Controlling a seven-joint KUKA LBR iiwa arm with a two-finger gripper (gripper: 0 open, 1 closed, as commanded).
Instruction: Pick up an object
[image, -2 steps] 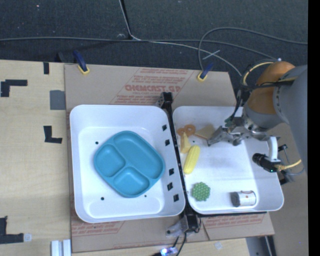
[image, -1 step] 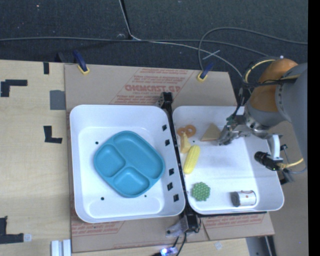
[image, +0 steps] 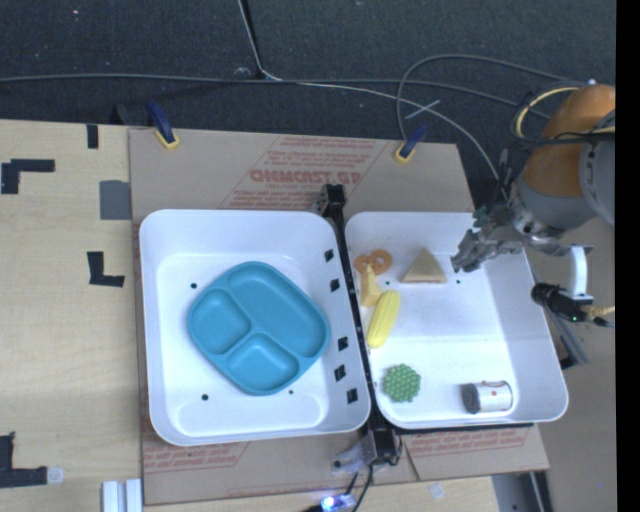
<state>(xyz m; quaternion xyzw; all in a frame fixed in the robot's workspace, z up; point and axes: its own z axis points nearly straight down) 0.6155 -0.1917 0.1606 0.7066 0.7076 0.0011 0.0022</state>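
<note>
The right bin (image: 530, 330) holds several small objects: an orange pretzel-like ring (image: 375, 263), a tan wedge (image: 424, 268), a yellow corn cob (image: 383, 318), a green bumpy ball (image: 401, 382) and a small silver can (image: 487, 397) lying on its side. My gripper (image: 468, 258) hangs at the bin's upper right, just right of the tan wedge and apart from it. I see nothing between its fingers.
The left bin (image: 165, 290) holds a blue divided plate (image: 258, 326). A black divider strip (image: 345, 300) runs between the two bins. Cables loop over the dark floor behind the bench. Two clamps (image: 165, 130) pin the cardboard sheet at the back.
</note>
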